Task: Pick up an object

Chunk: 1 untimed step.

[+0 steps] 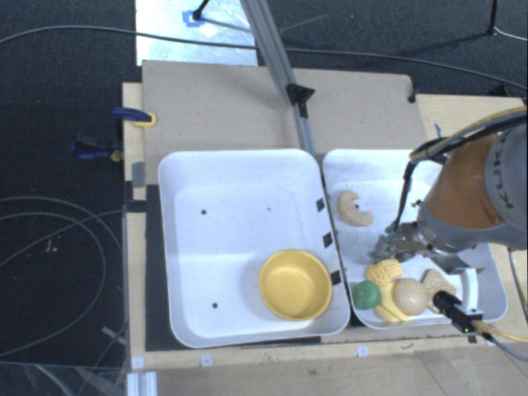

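Left bin (206,188) on the desk (223,106) holds just a yellow bowl (295,284) at its front right, well apart from the arm, so not the target here. Right bin (363,180) has a tan curved piece (355,208) lying alone near the back and a front cluster touching each other: green ball (366,294), yellow ridged piece (384,272), beige lump (409,297). Hand (394,244) sits low just behind that cluster, likely going for the ridged piece; its opening can't be told, nothing seen held
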Each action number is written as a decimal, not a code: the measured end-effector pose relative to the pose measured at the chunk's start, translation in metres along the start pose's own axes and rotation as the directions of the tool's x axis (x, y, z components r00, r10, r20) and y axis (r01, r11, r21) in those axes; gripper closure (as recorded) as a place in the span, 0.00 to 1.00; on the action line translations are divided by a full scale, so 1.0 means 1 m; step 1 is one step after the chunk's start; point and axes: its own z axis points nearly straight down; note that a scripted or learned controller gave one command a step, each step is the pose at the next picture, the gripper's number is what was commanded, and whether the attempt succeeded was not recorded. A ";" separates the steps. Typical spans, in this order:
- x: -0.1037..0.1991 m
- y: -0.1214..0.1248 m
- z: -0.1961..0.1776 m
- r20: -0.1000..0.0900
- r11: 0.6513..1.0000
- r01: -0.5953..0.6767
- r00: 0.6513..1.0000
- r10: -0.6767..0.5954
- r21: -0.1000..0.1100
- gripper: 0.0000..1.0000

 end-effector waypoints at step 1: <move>0.006 0.004 -0.063 0.002 1.000 0.005 1.000 -0.006 0.005 1.00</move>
